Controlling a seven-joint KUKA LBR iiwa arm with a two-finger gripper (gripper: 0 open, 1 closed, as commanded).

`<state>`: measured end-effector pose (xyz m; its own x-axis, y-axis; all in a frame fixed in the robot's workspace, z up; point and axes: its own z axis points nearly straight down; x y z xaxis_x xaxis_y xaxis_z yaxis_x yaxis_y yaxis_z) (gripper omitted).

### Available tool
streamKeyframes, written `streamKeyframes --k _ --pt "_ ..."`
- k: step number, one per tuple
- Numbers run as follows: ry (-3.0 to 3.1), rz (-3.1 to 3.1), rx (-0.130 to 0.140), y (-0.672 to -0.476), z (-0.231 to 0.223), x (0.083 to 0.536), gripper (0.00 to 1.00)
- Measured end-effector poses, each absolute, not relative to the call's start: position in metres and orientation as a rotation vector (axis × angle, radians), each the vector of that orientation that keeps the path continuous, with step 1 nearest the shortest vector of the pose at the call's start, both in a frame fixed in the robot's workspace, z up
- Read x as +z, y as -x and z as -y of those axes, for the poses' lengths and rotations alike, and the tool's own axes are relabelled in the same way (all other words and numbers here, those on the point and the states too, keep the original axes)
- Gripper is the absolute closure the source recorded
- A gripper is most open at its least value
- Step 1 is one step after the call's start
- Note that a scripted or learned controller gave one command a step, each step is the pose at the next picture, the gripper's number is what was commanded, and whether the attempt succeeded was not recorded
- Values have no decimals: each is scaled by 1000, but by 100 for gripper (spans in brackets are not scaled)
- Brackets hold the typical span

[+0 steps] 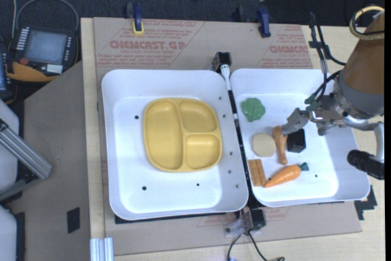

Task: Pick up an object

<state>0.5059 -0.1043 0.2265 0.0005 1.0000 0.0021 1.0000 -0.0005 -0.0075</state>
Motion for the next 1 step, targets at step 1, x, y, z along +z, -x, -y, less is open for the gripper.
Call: streamKeyframes --k 1 --pt "2218 2216 5 -508 102 183 0"
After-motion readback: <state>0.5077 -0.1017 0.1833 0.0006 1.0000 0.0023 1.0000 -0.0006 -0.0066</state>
